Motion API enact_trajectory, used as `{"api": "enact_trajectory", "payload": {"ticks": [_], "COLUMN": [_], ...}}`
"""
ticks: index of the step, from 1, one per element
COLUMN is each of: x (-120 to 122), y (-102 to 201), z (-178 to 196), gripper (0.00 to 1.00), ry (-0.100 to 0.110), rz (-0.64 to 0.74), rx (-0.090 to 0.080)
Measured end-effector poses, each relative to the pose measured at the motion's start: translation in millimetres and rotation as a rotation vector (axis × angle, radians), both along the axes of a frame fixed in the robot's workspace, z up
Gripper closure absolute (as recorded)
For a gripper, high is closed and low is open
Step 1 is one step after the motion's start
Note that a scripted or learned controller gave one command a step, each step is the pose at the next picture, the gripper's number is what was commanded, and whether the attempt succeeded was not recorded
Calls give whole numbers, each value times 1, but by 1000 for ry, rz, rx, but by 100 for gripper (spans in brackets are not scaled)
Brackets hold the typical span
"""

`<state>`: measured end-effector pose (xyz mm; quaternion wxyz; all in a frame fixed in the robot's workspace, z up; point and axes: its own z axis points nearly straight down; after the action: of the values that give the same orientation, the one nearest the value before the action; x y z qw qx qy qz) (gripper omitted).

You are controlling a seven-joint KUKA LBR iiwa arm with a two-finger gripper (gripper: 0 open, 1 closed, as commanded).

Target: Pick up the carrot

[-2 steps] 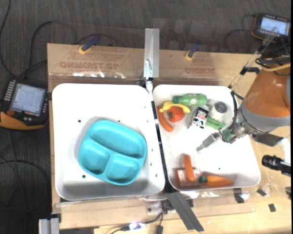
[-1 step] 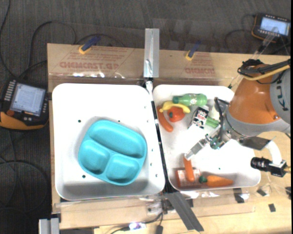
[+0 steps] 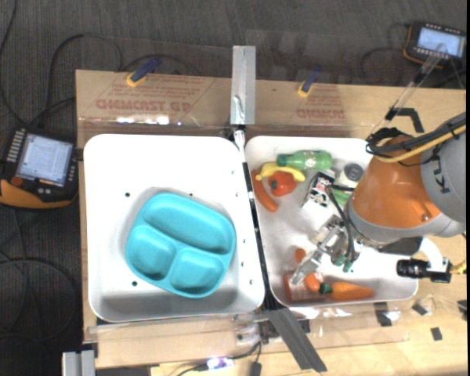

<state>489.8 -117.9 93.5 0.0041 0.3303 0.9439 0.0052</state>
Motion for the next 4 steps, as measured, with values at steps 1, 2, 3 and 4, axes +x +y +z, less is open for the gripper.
{"api": "enact_trajectory", "payload": {"ticks": [1, 2, 3, 4], "x": [1, 2, 6, -5], "y": [-27, -26, -101, -57], "z": [0, 10, -3, 96], "gripper": [0, 100, 100, 100], "ry": [2, 1, 3, 15], "rz": [-269, -269, -428, -488], "rx": [6, 9, 3, -5]}}
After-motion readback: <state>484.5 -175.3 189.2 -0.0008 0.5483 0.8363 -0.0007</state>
